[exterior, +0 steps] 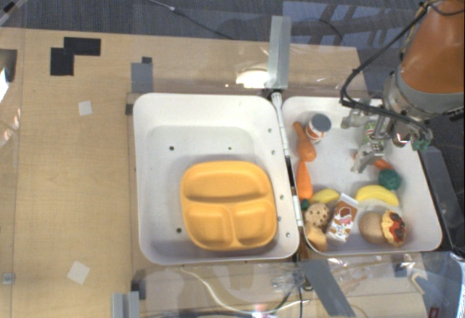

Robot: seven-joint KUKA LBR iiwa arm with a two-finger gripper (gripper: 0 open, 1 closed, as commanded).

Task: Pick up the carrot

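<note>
approach step, no grasp yet. your gripper (370, 157) hangs low over the right bin (433, 237), near its right side; you cannot tell from here how the jaws stand. the carrot (304, 180) lies along the bin's left wall, well apart, just below a second orange piece (305, 141). next you need to cross left, align lengthwise, then descend.

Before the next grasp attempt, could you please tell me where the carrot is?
The carrot lies in the right bin, along its left wall, between the orange sausage-like piece above and the cookie below.
</note>
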